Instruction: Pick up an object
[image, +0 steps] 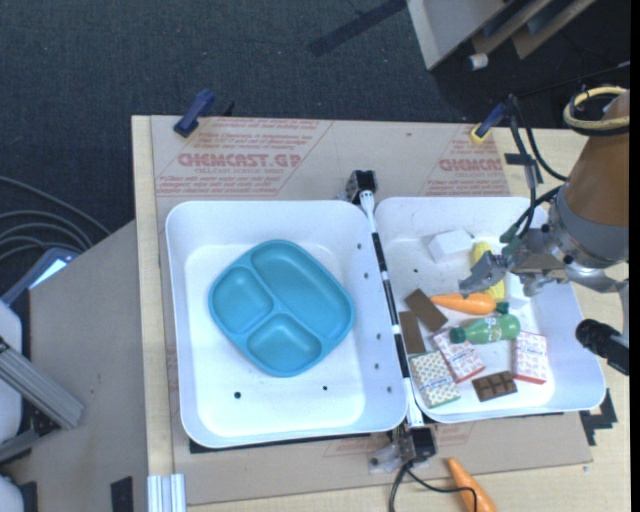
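The right bin holds several small items. An orange carrot lies near its middle, with a green bottle just in front of it. A white block and a yellow piece sit toward the back. Brown bars, a chocolate bar and patterned packets lie along the front. My gripper hangs low over the bin, just above the carrot's right end and beside the yellow piece. I see nothing held in it.
The left bin holds a blue divided plate. A black hinge strip runs between the two bins. Blue clamps grip the board's back edge. Cables trail from the arm over the right bin's back corner.
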